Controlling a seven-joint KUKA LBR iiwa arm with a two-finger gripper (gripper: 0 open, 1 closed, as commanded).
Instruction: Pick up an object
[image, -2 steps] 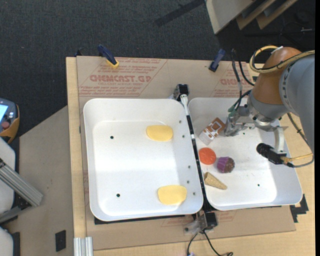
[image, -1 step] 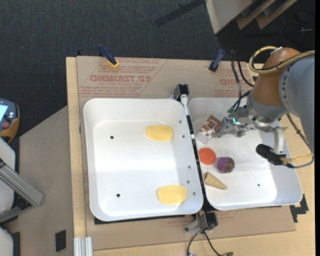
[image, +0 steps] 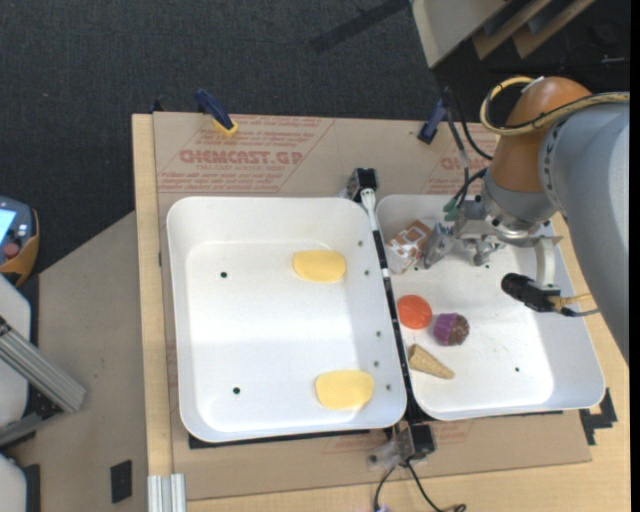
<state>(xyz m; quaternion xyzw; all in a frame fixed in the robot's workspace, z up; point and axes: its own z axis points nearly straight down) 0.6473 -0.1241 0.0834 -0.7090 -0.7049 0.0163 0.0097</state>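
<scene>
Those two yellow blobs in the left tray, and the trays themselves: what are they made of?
The yellow pieces look like matte moulded plastic or foam, probably toy food: flat colour, soft rounded edges, no shine. Which one, I cannot tell. The left bin and right bin look like smooth white plastic, thin-walled with rounded rims and a faint sheen.

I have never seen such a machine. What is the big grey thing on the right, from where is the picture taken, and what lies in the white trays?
The grey thing is a robot arm with a gripper at its tip. One camera looks down from above, at a slant. The left bin holds two yellow pieces. The right bin holds an orange ball, a purple object, a tan wedge and a brown-white item beside the gripper. I cannot tell whether it holds anything.
</scene>
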